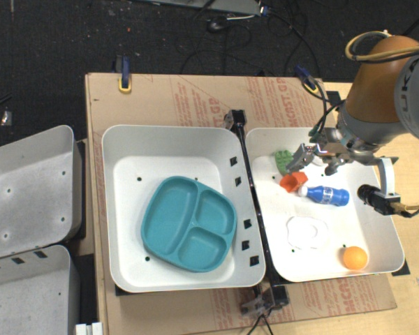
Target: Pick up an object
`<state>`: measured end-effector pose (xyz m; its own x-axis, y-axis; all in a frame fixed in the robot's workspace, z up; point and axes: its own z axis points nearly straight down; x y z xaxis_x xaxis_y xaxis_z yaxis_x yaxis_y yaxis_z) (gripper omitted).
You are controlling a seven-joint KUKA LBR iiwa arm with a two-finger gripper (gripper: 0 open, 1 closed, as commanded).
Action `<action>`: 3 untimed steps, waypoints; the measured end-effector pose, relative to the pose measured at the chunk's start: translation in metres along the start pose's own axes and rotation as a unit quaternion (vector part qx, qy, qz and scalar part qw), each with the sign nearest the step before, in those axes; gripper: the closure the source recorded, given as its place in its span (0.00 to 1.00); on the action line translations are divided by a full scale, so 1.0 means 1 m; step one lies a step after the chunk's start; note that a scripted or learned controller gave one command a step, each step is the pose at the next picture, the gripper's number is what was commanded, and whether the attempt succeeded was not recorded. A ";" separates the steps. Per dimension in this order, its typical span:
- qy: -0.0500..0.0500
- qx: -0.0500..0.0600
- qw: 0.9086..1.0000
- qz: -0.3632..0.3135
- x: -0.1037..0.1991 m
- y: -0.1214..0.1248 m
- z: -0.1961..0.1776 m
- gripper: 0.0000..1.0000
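My gripper [316,162] hangs over the back of the right bin [384,218], its two fingers spread apart with nothing between them. Just under its left finger lies a small red-orange piece [292,182], and a green object [285,160] sits beside that toward the bin's back left. A blue and white bottle [327,195] lies on its side just below the gripper. An orange ball [354,257] rests near the bin's front right corner. A faint clear ring [304,232] lies on the bin floor.
The left bin [122,187] holds a teal divided plate [188,223]. A black divider [248,194] runs between the bins. White lids [28,180] lie off the bench to the left. The arm's grey and orange body [380,89] looms over the right bin's back right.
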<state>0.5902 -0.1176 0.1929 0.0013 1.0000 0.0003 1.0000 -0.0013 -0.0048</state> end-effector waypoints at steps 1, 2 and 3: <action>0.000 -0.001 1.000 0.000 -0.001 0.005 0.044 0.00; 0.000 0.000 1.000 0.000 -0.001 0.004 0.098 0.00; 0.000 -0.003 1.000 0.000 -0.001 0.005 0.084 1.00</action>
<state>0.5952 -0.1186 0.1085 0.0021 1.0000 -0.0003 1.0000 -0.0021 0.0008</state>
